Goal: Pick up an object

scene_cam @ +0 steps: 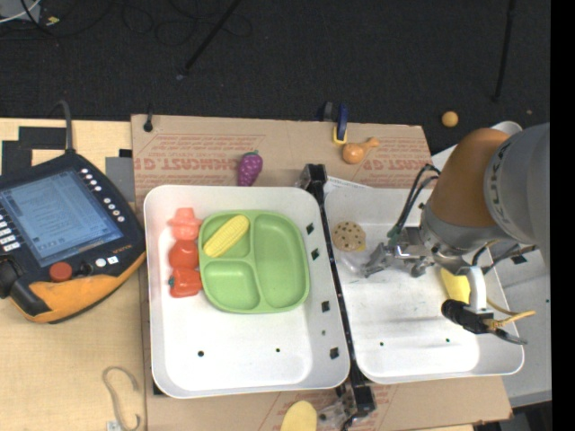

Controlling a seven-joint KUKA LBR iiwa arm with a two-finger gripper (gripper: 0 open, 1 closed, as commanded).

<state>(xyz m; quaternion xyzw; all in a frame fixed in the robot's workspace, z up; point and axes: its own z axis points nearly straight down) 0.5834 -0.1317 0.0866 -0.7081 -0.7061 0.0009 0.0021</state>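
Observation:
In the right bin [422, 348], a round tan cookie [349, 234] lies near the far left corner. My gripper [379, 261] hangs low over this bin, just right of and slightly nearer than the cookie, and appears apart from it. A yellow object [455, 286] lies at the bin's right side, partly hidden under my wrist. The left bin [234, 357] holds a green divided plate [269, 277] with a yellow corn cob [224, 234] in its far left section. Red and orange toy pieces [183, 254] lie just left of the plate.
Behind the bins, a purple grape bunch [250, 166] and an orange gourd-shaped toy [357, 150] lie on the cardboard. A small orange ball [449, 118] sits further back right. A teach pendant [63, 232] rests left of the bins. A yellow object [299, 416] lies at the front edge.

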